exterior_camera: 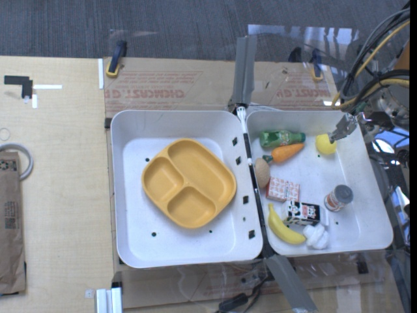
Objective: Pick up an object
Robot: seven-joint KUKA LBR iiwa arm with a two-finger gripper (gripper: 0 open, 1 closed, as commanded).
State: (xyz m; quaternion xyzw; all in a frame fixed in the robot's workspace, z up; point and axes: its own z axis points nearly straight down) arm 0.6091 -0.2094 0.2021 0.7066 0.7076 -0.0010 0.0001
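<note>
Pincer low at right bin far corner, tip just beside lemon; open or shut, cannot tell. Nothing seen held. Likely trouble: round lemon rolling off toward carrot or bottle, or wedging against bin wall on a slanted approach.

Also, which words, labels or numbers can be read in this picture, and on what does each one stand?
"CHEMCAST GP", printed red and upside down on the brown cardboard sheet behind the bins; the reading is uncertain.
Print on the brown paper bag: too small.
Print on the red and white box, green bottle and small can: blurred.
</note>
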